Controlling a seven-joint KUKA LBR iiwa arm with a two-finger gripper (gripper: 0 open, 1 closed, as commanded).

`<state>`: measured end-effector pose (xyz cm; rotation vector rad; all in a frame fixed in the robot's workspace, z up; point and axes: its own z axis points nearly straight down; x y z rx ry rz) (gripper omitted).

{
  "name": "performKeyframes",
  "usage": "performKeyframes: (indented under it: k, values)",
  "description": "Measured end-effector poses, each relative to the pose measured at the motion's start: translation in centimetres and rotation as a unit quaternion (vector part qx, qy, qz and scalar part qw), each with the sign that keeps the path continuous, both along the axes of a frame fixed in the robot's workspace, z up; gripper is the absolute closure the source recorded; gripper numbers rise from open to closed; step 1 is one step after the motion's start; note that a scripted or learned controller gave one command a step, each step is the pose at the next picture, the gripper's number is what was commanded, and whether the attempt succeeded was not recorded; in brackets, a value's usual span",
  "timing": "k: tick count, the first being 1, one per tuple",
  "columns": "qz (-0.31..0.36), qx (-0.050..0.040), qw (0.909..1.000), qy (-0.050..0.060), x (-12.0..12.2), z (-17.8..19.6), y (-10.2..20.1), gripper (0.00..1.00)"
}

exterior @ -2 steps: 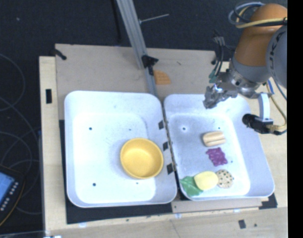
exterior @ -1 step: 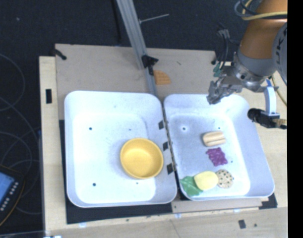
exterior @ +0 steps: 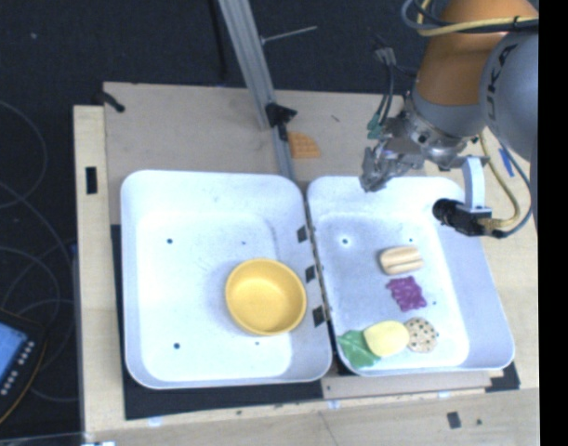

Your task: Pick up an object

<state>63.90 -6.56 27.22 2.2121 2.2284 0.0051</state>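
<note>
The right bin (exterior: 455, 277) holds a tan bread roll (exterior: 400, 259), a purple grape bunch (exterior: 407, 293), a yellow lemon-like piece (exterior: 386, 338), a green leaf piece (exterior: 355, 347) and a speckled cookie (exterior: 420, 334). A yellow bowl (exterior: 265, 296) sits in the left bin (exterior: 172, 249). My gripper (exterior: 375, 176) hangs above the far left corner of the right bin, well apart from the bread roll. Nothing shows between its fingertips.
A grey metal post (exterior: 251, 63) rises at the back between the bins. A small orange tag (exterior: 303, 145) lies on the bench behind them. A black cable fitting (exterior: 455, 216) sits over the right bin's far edge.
</note>
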Motion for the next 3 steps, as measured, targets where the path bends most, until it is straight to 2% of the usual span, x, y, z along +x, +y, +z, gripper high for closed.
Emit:
performKeyframes:
  k: [2,3]
  values:
    - [-0.001,-0.001,1.0,0.001,2.3,-1.8,9.0,1.0]
    - [0.0,-0.0002,1.0,0.002,1.5,-2.1,14.6,1.0]
